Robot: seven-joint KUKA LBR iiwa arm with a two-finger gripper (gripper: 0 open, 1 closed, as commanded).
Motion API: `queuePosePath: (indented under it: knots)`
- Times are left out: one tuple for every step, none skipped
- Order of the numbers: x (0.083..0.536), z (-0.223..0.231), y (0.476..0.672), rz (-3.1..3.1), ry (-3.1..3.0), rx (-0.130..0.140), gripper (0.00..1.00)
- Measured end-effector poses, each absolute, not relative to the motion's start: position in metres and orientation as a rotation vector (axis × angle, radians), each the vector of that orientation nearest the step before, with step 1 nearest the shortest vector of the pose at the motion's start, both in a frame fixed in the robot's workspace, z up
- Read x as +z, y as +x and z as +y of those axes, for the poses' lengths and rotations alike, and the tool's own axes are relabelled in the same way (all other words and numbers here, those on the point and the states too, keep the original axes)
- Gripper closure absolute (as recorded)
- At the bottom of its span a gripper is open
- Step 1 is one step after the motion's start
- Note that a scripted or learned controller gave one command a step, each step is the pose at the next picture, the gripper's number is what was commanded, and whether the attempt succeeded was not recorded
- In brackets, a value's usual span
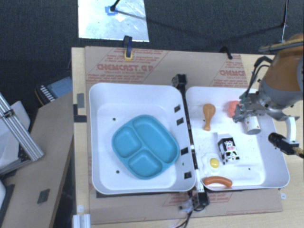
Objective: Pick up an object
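The right bin [273,175] holds a tan toy drumstick [208,114], a red-orange object [231,108], a small cow-patterned carton [228,149], a fried egg toy [212,163] and an orange sausage [217,181]. My gripper [243,112] hangs low over the upper right part of this bin, right beside the red-orange object and partly covering its right side. I cannot make out whether it touches that object. The grey arm with its orange band [285,68] comes in from the right.
A blue divided plate [145,146] lies in the left bin [109,99]. A black divider [186,122] with clips runs between the bins. A black-tipped part [280,142] sticks out near the right bin's right wall.
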State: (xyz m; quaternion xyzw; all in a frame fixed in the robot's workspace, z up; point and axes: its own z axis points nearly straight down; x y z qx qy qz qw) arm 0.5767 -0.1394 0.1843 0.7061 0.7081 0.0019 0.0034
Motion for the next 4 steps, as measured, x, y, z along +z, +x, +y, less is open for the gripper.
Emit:
queuePosePath:
  knots:
    - [0.239,-0.140,0.579,2.221,2.212,0.007,1.00]
    - [0.243,-0.093,0.564,2.231,2.212,0.004,1.00]
    - [0.240,-0.051,0.554,2.231,2.211,0.003,1.00]
    - [0.246,0.002,0.547,2.233,2.210,0.005,1.00]
